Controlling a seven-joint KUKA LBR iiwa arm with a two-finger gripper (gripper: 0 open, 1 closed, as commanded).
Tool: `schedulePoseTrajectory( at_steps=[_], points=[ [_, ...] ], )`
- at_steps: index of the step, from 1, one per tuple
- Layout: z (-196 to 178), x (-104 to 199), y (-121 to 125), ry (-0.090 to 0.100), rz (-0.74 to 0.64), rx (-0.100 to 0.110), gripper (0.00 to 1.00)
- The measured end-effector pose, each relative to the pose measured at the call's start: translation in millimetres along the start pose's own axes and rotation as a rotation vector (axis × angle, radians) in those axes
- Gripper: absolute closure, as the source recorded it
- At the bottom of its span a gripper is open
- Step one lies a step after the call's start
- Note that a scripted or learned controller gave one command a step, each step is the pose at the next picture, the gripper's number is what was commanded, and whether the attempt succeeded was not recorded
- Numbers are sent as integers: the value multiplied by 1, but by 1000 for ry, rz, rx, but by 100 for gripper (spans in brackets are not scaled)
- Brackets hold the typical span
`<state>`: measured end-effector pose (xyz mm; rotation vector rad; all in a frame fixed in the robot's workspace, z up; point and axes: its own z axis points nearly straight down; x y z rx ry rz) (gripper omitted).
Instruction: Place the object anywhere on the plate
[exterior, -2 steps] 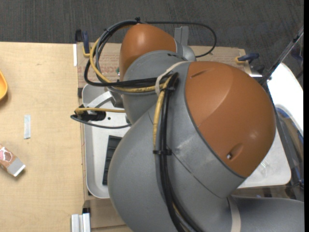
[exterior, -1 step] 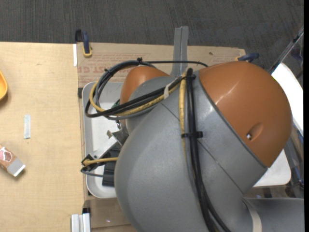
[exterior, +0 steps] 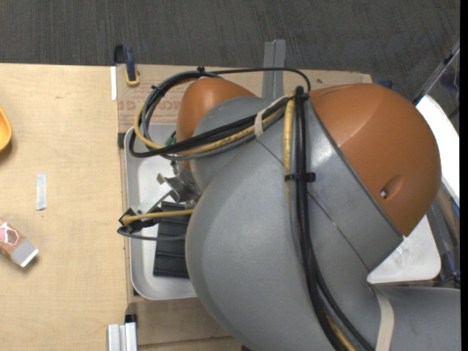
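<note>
Mostly arm in shot: it fills the centre and right of the frame, hanging over the left bin. Gripper sits low in that bin at centre left; can't tell how it's set. A dark flat object lies on the bin floor just below it, possibly the task's thing, not confirmed. Plate can't be made out from here. Judging by this, it's the pick stage; next move needs a confirmed grasp, then a lift clear of the bin wall. Cable loop hangs near the rim, snag risk. On the wooden bench at left: a small wrapped item, orange piece at the edge.
</note>
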<state>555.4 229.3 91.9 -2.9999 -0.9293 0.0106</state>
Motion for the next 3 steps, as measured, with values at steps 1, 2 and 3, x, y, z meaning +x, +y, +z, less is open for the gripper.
schedulePoseTrajectory(
  at_steps=[1, 2, 3],
  points=[
    [-77, 3, 50, 0, -80, -3, 100],
    [-115, 39, 29, 0, -209, -4, 100],
    [-142, -2, 1, 0, -236, -4, 100]
  ],
)
